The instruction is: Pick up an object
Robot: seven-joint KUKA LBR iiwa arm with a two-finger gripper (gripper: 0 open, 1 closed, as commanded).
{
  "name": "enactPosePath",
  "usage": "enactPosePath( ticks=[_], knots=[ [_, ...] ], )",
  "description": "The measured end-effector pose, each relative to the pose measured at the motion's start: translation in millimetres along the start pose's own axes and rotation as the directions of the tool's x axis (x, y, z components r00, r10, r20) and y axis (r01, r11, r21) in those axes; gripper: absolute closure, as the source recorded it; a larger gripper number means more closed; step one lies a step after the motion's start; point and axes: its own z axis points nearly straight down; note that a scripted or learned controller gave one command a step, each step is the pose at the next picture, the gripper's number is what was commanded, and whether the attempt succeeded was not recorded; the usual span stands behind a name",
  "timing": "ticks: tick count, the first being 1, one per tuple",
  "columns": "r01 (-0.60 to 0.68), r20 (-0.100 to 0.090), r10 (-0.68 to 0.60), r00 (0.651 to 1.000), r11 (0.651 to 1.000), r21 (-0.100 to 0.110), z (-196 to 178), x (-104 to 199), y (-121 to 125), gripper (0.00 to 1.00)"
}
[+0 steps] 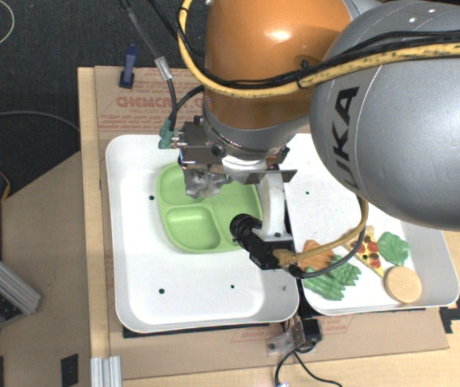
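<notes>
A light green divided tray [194, 226] lies in the left white bin [173, 297], toward its far right part. My gripper [203, 181] hangs under the big orange and grey wrist, low over the tray's far compartment at its back edge. Whether it touches the tray cannot be told, and the wrist hides the tray's far right corner. In the right bin [436, 290] lie a dark green leafy piece [332, 282], a round tan disc [402, 284], a small green leaf [393, 247], a pizza slice [369, 253] and an orange piece [317, 253].
The arm's grey body covers most of the right bin's far part. A black cylinder [250, 238] and a white bracket on the wrist hang over the wall between the bins. Both bins rest on a cardboard sheet [105, 119], with cables behind.
</notes>
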Motion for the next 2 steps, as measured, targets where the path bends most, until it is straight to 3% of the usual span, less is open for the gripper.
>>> enactPosePath(
  ticks=[1,2],
  knots=[
    [-0.008,0.003,0.008,1.000,1.000,0.000,136.0,-0.9,41.5,1.00],
    [-0.006,-0.002,0.006,1.000,1.000,-0.017,100.5,-1.0,111.5,1.00]
  ],
)
